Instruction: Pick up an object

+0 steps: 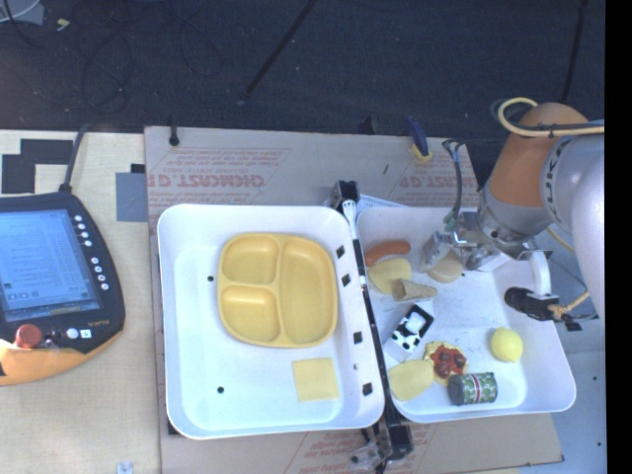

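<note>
Small toy foods (434, 363) scattered in rt bin (553, 383).

Tool (456, 250) sits low at the back of the right bin (553, 388), crowded: tan piece (446, 270) right under it, sausage (387, 250) and pale wedge (393, 275) just to its left. Toward the front from the tool: black-and-white block (412, 328), red item (447, 360), can (473, 388), lemon (507, 345). Bare floor between the tool and the lemon. Past the divider, left bin (188, 363): yellow tray (277, 289) and yellow square (316, 379), with open margins around them.
</note>
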Controlling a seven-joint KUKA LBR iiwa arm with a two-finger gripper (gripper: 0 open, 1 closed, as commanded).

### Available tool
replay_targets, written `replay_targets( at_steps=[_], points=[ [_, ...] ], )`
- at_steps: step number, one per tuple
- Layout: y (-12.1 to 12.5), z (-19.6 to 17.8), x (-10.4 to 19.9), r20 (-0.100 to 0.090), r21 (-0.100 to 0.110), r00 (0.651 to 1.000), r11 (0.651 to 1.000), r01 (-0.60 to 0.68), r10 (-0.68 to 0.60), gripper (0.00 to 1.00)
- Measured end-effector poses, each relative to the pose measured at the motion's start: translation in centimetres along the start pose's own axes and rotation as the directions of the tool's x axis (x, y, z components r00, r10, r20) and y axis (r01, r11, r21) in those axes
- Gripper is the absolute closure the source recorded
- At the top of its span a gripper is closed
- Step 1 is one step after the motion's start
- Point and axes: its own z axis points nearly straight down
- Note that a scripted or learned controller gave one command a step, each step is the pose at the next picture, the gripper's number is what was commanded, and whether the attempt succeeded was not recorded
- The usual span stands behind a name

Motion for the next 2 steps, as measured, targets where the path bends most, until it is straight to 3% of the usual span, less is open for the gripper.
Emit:
replay_targets(
  at_steps=[1, 2],
  points=[
    [0.0, -1.0, 0.0, 0.000, 0.001, 1.000, 1.000, 0.001, -0.001, 1.00],
    [-2.9, -6.9, 7.6, -0.004, -0.003, 1.000, 1.000, 0.003, -0.003, 1.00]
  ],
)
